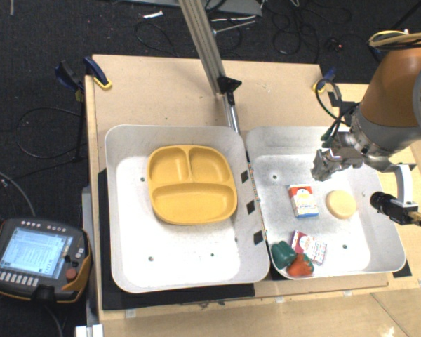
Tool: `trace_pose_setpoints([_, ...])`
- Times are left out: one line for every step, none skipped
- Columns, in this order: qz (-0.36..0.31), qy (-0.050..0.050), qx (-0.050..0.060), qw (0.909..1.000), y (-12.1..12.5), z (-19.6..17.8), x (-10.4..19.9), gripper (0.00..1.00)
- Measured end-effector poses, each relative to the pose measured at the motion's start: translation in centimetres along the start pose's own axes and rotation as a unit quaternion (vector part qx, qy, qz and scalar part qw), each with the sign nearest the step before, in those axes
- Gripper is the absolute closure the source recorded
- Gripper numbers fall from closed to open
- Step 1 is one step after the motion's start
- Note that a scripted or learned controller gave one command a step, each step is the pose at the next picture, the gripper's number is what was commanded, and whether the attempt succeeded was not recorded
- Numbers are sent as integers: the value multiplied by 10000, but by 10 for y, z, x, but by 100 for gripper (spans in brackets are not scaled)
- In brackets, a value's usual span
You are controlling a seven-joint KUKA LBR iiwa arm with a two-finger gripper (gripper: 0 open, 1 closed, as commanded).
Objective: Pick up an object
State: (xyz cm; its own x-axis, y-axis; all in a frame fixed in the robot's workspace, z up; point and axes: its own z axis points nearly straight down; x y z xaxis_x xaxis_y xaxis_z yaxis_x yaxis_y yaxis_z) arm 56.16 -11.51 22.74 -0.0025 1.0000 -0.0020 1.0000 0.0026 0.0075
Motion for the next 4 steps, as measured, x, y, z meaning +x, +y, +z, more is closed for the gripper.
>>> trace_pose_setpoints([-1, 0, 5, 10000, 2, -43, 0, 100])
trace_pose_setpoints([-26, 20, 37, 10000, -1, -45, 57, 100])
trace_pose_setpoints([-27, 16, 39, 10000, -2, -41, 107, 100])
trace_pose_setpoints([-27, 16, 52, 10000, -20, -36, 163, 100])
